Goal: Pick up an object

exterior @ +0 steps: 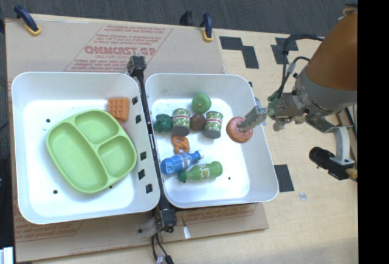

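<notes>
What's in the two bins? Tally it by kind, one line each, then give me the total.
Divided green plate: 1
Orange waffle: 1
Small cans: 2
Bottles, blue and green: 2
Pink donut: 1
Green ball: 1
Brown ball: 1
Teal toy: 1
Orange pretzel-like piece: 1
Total: 11

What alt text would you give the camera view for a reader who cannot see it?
The end effector reaches in from the right over a pink donut in the right bin, which also holds two small cans, a green ball, a blue bottle and a green bottle. The left bin holds a green divided plate and an orange waffle.
</notes>
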{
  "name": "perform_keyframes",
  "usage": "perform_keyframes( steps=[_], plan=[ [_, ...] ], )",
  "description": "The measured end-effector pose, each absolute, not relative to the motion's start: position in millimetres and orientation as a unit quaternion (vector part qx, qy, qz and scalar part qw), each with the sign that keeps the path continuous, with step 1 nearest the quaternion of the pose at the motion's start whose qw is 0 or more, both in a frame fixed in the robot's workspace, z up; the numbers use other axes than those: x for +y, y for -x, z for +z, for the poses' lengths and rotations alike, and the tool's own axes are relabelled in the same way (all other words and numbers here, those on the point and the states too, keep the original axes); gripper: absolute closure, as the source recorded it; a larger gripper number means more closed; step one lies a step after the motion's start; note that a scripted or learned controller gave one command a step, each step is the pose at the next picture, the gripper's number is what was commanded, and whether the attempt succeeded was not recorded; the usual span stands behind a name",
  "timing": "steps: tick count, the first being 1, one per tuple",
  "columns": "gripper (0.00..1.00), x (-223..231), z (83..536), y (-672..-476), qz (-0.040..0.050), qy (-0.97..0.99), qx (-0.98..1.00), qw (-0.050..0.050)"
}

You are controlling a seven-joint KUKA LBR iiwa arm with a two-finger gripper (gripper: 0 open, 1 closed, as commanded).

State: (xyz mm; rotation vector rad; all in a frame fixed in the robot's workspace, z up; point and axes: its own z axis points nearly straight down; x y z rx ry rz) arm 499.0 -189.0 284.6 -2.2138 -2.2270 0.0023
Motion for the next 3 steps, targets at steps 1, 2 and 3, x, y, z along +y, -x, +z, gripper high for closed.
perform_keyframes(
  steps=[1, 2, 3],
  plan=[
    [0.0, -186, 109, -491.8, 0.0002, 0.705, -0.709, 0.001],
    [1.0, -186, 119, -492.5, 0.0013, 0.702, -0.712, 0.0],
    [1.0, -132, 206, -479.2, -0.0003, 0.705, -0.71, 0.0]
  ],
)
